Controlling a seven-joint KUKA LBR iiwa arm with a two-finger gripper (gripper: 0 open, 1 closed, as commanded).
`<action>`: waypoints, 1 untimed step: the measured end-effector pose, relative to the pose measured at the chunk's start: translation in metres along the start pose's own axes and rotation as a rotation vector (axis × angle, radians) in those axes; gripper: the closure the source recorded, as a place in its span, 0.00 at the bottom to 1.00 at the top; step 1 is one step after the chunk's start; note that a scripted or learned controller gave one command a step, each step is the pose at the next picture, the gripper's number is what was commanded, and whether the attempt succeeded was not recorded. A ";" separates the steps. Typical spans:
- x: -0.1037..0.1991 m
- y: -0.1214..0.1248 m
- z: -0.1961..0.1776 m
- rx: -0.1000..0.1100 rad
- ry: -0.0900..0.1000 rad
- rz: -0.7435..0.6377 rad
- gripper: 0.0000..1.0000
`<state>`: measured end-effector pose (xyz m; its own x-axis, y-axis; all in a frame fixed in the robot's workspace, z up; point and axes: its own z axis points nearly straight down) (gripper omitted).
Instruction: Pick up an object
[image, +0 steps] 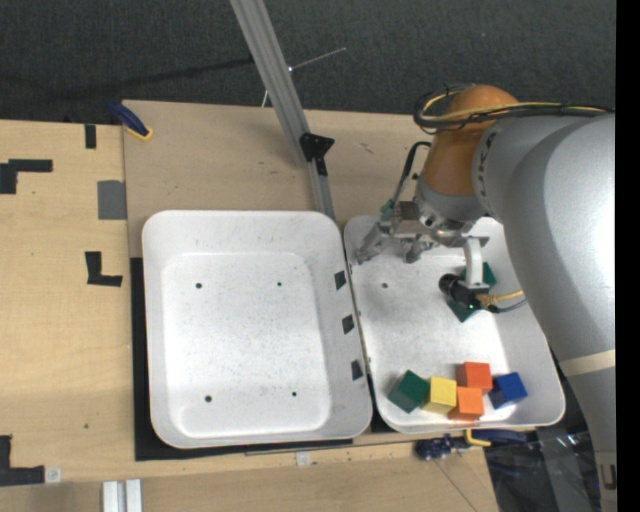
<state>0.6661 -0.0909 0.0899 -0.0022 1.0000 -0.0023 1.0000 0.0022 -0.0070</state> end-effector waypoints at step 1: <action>0.001 0.000 -0.011 -0.001 0.001 -0.001 1.00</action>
<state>0.6665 -0.0900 0.1011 -0.0031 1.0000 -0.0016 1.0000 0.0030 -0.0058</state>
